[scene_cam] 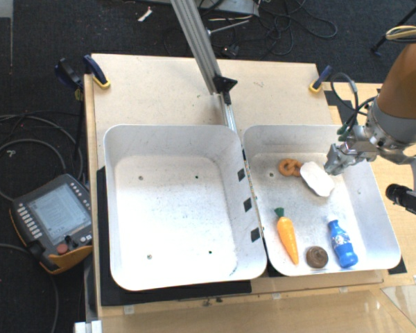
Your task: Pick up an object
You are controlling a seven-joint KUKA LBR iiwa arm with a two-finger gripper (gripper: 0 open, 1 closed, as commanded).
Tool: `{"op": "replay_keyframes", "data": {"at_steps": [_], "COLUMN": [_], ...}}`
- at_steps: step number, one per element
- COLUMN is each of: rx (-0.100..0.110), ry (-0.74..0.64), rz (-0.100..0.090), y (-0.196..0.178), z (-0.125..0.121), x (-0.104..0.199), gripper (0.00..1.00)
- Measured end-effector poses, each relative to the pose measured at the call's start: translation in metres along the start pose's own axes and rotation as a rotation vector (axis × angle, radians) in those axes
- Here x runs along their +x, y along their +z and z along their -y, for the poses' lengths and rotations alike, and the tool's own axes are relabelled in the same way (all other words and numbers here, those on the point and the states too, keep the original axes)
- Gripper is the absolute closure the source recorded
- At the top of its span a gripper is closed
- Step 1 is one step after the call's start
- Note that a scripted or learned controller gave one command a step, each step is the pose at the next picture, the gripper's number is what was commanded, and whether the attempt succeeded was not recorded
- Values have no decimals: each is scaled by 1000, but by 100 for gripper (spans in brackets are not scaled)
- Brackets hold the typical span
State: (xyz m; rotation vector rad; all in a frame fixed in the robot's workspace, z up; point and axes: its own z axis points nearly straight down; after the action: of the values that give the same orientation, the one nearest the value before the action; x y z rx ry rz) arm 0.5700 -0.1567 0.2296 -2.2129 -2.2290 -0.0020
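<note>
The right bin [263,141] holds several small objects. A white oval piece [317,179] lies near the bin's middle, with a small brown pretzel [288,166] just to its left. An orange carrot with a green top [286,235] lies toward the front, beside a brown round cookie [317,257] and a blue bottle with a white cap [342,242]. My gripper [335,164] hangs over the bin's right part, right above the white piece's upper right end. Nothing shows between its tips.
The left bin [125,144] stands beside the right one, with black clips along their shared wall. A slanted metal rail [197,37] runs down to the bins' back edge. Yellow clamps [100,82] sit at the bench's back corners. A teach pendant [52,217] lies left of the bench.
</note>
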Motion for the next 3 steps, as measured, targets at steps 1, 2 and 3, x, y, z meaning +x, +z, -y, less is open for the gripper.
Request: {"op": "replay_keyframes", "data": {"at_steps": [1, 2, 3], "rx": [2, 1, 2], "ry": [-1, -2, -2], "rz": [-1, -1, -1], "y": [9, 15, 21], "z": [-3, -7, -5], "x": [52, 112, 170], "gripper": [100, 100, 100]}}
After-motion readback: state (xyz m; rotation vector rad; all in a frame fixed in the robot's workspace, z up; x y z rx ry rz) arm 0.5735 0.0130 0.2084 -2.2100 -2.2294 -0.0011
